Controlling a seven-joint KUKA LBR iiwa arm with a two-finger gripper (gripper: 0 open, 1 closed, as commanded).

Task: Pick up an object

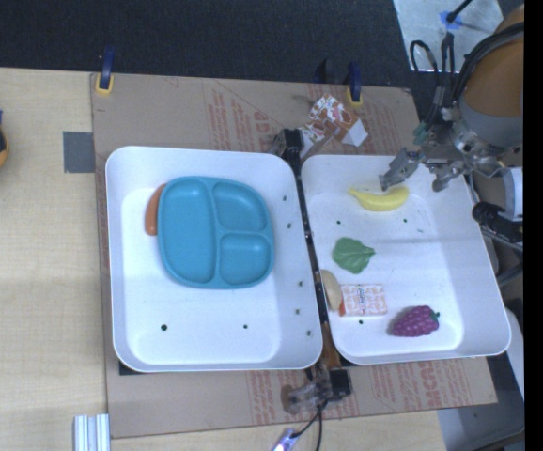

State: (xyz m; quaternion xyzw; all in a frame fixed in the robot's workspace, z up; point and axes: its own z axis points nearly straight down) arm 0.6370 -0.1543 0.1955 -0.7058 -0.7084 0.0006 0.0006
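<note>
My gripper (419, 175) hangs over the far part of the right bin (459, 252), its two fingers (397, 170) spread open with nothing between them. A yellow banana (380, 198) lies just in front of and slightly left of the fingers, apart from them. Further forward in the same bin are a green leaf (352, 254), a small white and red carton (363, 300), a bunch of purple grapes (413, 321) and a beige piece (330, 290) against the left wall.
The left bin (131, 299) holds a blue divided plate (217, 231) with an orange item (150, 211) poking out from under its left edge. Crumpled wrappers (331, 120) lie behind the bins. Black cables run by the arm at the right.
</note>
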